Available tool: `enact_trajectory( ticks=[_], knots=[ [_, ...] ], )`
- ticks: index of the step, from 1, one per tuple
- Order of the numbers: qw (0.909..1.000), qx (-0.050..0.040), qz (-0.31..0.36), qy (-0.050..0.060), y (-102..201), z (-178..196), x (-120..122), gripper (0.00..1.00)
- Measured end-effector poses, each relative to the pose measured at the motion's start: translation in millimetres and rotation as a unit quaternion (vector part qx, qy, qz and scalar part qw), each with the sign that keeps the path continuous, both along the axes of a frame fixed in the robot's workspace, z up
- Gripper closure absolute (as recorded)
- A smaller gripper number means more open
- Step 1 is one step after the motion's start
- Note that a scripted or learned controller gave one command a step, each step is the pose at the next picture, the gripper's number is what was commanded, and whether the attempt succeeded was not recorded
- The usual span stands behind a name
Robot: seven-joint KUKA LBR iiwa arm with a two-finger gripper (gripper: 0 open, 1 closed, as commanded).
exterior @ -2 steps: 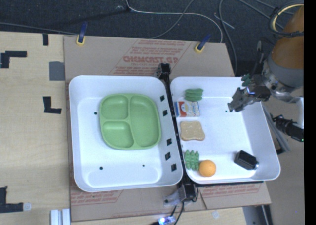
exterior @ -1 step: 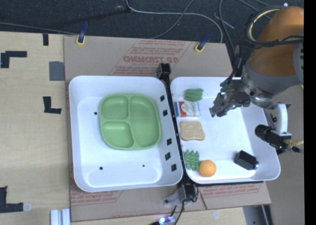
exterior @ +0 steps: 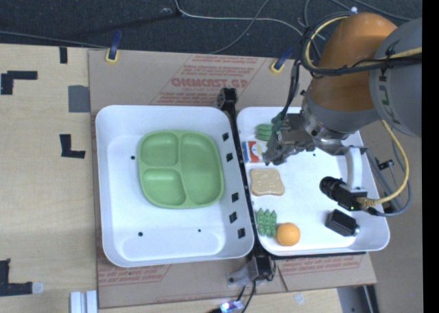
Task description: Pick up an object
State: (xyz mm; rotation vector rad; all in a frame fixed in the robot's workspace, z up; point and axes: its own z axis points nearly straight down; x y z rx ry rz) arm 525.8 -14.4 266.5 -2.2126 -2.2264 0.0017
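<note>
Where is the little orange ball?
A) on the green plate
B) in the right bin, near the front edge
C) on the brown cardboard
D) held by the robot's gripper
B: the orange ball lies on the floor of the right bin near its front edge, next to a small green toy, apart from the gripper and the green plate.
</note>
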Motion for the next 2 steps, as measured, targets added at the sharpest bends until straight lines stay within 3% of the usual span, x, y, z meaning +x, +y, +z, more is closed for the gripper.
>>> enact_trajectory(
  ticks=[2],
  knots=[
    [1.0000,-0.0004,0.000,0.001,101.4,-22.0,-27.1,1.00]
  ],
)
